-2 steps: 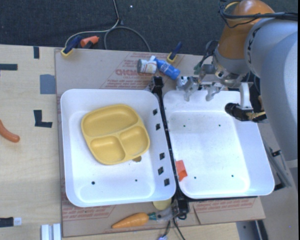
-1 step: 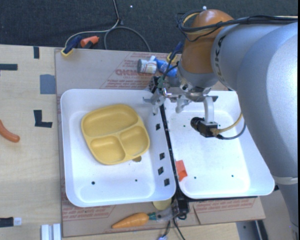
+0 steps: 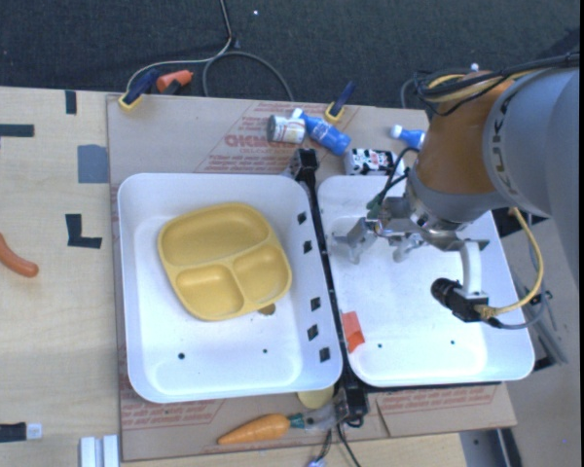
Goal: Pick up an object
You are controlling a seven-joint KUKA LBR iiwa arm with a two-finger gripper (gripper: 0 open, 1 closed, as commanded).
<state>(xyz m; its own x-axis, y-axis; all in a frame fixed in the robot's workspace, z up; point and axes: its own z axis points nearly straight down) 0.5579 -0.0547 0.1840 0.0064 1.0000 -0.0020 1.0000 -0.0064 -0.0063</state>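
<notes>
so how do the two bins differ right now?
The left bin holds a yellow divided plate; the right bin has none and shows mostly bare white floor. The arm and its claw hang over the right bin; nothing reaches over the left bin. The left bin also looks a bit larger from this slant. Both are shallow, white and sit side by side on the bench.
</notes>
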